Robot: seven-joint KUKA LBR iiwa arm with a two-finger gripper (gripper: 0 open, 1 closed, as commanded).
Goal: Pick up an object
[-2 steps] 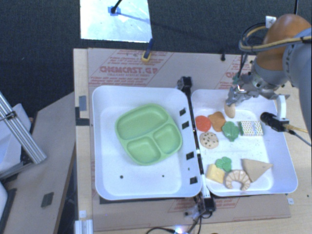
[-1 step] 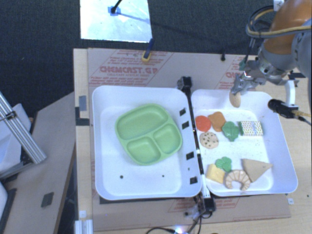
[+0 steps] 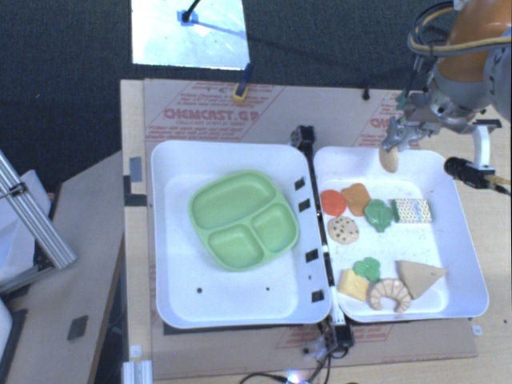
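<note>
My gripper hangs over the far edge of the right bin, and a small tan piece sits just under its tip. It seems pinched between my fingers, hanging up and down. The other toy food lies lower in the bin, toward the near side (the croissant is nearest the front). The bin's back wall is just below me. Straight up looks free.
</note>
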